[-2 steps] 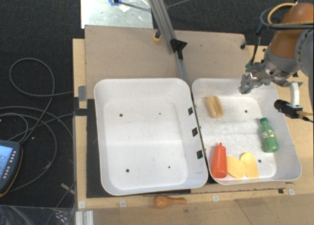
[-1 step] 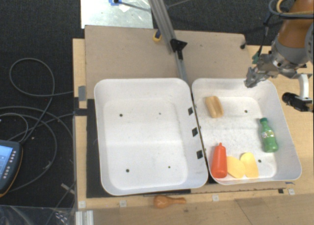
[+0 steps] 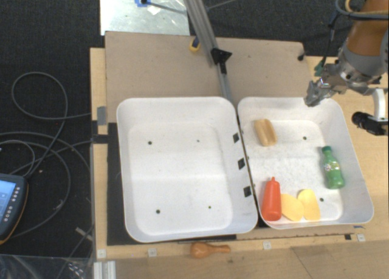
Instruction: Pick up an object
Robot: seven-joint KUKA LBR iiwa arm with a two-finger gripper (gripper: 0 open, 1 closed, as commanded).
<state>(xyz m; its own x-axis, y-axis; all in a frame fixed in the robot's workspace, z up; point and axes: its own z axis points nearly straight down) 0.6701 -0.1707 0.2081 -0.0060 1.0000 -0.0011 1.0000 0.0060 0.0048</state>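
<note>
The right bin (image 3: 349, 130) holds a tan bread roll (image 3: 265, 132) near its back left, a green bottle (image 3: 332, 167) at its right side, a red ketchup bottle (image 3: 271, 199) at the front, and two yellow chip-like pieces (image 3: 300, 206) beside it. My gripper (image 3: 313, 97) hangs over the back rim of the right bin, up and to the right of the roll. Nothing shows between its fingers, and they look small and dark at this distance.
The left bin (image 3: 130, 120) lies beside the right one. A brown pear-shaped toy (image 3: 209, 248) lies on the bench in front of the bins. A slanted metal pole (image 3: 203, 19) crosses the back. Cables and a pendant (image 3: 11, 202) sit on the floor at the left.
</note>
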